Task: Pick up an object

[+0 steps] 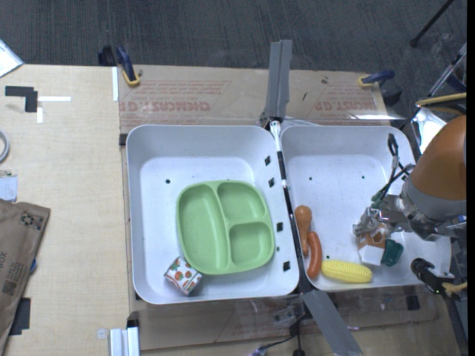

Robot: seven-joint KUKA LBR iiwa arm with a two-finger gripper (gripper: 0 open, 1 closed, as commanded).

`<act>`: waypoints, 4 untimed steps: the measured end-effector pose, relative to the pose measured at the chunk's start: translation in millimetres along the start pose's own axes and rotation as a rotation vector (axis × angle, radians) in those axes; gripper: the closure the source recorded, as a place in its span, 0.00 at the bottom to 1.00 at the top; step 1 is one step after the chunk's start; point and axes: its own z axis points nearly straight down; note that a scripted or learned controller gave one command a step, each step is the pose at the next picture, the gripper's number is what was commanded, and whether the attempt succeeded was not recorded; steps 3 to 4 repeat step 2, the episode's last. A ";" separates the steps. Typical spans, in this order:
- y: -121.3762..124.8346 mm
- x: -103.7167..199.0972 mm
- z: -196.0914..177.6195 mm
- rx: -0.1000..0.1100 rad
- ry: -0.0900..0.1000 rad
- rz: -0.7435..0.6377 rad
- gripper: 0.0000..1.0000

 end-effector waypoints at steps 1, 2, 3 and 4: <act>9.7 -20.4 4.7 -0.007 0.000 0.048 1.00; -18.5 27.3 -111.3 -0.002 -0.003 0.278 1.00; -18.5 27.3 -111.3 -0.002 -0.003 0.278 1.00; -18.5 27.3 -111.3 -0.002 -0.003 0.278 1.00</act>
